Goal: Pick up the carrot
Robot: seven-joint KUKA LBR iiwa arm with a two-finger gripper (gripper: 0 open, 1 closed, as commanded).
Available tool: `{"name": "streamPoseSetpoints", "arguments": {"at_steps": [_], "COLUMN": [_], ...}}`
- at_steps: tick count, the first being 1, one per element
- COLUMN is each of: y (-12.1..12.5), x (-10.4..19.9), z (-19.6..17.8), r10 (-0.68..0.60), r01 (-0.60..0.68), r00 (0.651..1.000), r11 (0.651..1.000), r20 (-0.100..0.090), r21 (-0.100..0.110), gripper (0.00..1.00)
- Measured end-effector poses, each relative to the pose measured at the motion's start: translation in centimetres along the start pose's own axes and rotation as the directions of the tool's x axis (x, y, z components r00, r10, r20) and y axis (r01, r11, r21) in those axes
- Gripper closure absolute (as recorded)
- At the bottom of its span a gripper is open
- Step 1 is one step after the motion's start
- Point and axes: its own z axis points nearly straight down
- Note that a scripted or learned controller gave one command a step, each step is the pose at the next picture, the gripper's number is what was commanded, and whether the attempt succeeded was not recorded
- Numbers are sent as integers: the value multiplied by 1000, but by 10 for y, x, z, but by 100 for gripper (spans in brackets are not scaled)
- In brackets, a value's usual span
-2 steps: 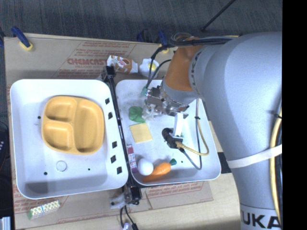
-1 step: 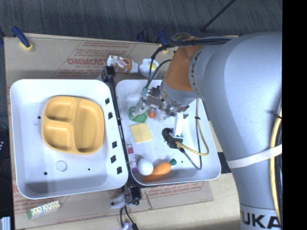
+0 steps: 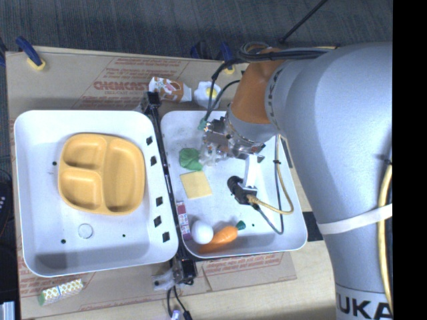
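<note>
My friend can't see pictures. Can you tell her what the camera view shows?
A grey robot arm reaches into the right white bin, its gripper above a green item, far from the carrot by a white egg. The left bin holds a yellow divided tray.

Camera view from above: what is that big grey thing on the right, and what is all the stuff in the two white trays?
The big grey shape is a robot arm with an orange band near its wrist. It reaches in from the right, and one camera fixed above the bench looks down on it at a slant. At the arm's tip is its gripper, the part that grasps, hanging over the right bin. Whether it is open or shut cannot be told here. That bin holds a carrot near its front edge, beside a white egg, plus a yellow square slice and a green piece. The left bin holds a yellow divided plate. The carrot, which the arm should pick up, lies untouched.
</note>
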Motion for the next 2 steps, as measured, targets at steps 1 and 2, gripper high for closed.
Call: {"name": "streamPoseSetpoints", "arguments": {"at_steps": [1,2], "y": [0,0], "x": [0,0], "z": [0,-10], "r10": [0,-3], "r01": [0,3], "r00": [1000,1000], "r11": [1000,1000], "r20": [0,0], "r21": [0,3], "gripper": [0,100]}}
